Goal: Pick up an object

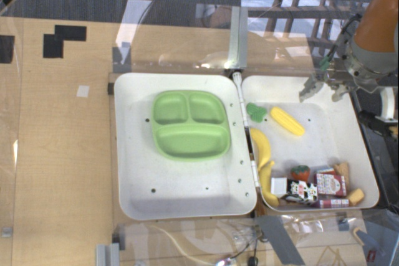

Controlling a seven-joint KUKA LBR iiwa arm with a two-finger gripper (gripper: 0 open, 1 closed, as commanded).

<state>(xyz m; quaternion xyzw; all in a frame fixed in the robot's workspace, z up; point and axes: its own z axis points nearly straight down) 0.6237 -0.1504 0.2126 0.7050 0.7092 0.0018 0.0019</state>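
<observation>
My gripper (324,91) hangs over the far edge of the right bin (358,152), fingers spread apart with nothing between them. Below and left of it lies a yellow corn cob (287,121), and beside that a small green toy (256,112). A banana (264,162) runs along the bin's left wall. Along the bin's near edge sit a small red and green fruit (301,172), a red carton (330,184), a black-and-white box (293,189) and a tan piece (354,197).
The left bin (134,177) holds a green divided plate (190,124). A metal divider (245,134) separates the two bins. Clear panels and a metal frame (293,15) stand behind the bins. The wooden bench (56,134) extends to the left.
</observation>
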